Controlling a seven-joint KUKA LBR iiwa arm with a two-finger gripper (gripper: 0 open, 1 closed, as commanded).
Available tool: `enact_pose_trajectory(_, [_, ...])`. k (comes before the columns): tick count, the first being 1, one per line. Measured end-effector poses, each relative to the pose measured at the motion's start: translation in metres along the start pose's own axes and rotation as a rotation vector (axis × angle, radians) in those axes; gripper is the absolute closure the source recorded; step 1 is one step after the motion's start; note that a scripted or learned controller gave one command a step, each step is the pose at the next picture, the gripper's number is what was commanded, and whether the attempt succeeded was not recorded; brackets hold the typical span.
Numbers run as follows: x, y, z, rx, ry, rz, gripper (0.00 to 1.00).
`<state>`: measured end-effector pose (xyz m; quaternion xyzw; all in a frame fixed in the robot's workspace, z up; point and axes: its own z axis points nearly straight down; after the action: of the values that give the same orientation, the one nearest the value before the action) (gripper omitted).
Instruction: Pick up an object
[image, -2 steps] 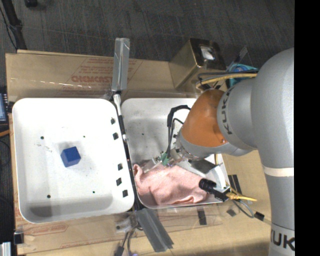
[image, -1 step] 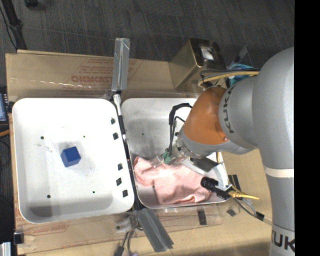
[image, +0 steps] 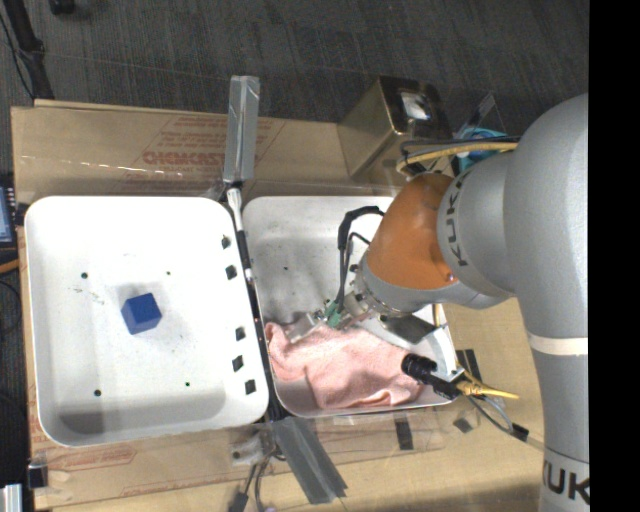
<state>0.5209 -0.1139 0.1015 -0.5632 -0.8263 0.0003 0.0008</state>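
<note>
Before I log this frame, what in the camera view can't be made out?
- Gripper: the arm's orange band and wrist cover most of it; finger state unreadable.
- Contact between the gripper and the pink cloth: too small and shadowed to tell.
- Right bin: the arm hides much of its right side.
- Under the cloth: hidden by its folds.
- Blue cube in the left bin: clear, markings too small to read.

Left bin (image: 60, 300) wide open around one blue cube (image: 142, 312), easy reach for me, right bin (image: 290, 240) crowded by my own arm (image: 450, 240), pink cloth (image: 340, 368) filling its near end, far corner floor free.
</note>
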Motion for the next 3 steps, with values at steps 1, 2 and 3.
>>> enact_pose_trajectory(1, [0.000,0.024,0.010,0.001,0.000,0.167,0.00])
enact_pose_trajectory(2, [-0.033,0.033,0.010,0.000,0.001,0.176,0.00])
enact_pose_trajectory(3, [-0.023,-0.029,0.010,0.000,0.001,0.017,0.00])
